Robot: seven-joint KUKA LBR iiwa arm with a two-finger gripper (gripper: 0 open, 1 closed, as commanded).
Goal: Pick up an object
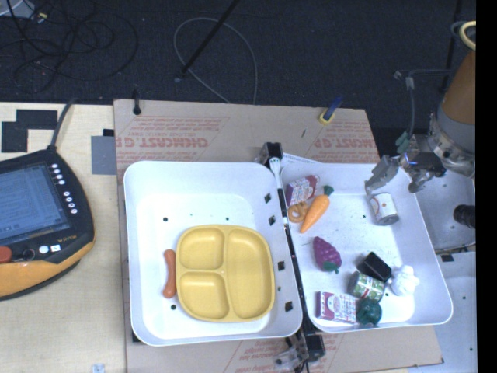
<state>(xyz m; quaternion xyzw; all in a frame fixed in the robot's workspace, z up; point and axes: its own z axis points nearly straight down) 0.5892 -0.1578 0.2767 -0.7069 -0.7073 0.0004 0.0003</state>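
Two white bins side by side on a cardboard sheet [233,123], with a teach pendant [35,216] off at far left on the bench. Inside the left bin [147,185]: an orange sausage-shaped toy [168,273] lying just beside the left edge of a yellow divided plate [225,273]. Inside the right bin [431,286], from its left side on: a carrot [314,212] slanted beside a small packet [299,189], a purple grape bunch [326,253] below it, a pink and white carton [335,307] at the near wall, touching a dark green lump [370,312], then a green can [365,287], a black block [376,266] and a white crumpled item [403,280]. Further up, a white cylinder with a red mark [383,207] lying tilted, near the gripper [397,171] but apart from it. Gripper hovering over the right bin's far right part, fingers spread apart, nothing between them; grey wrist and orange band [463,92] at far right.
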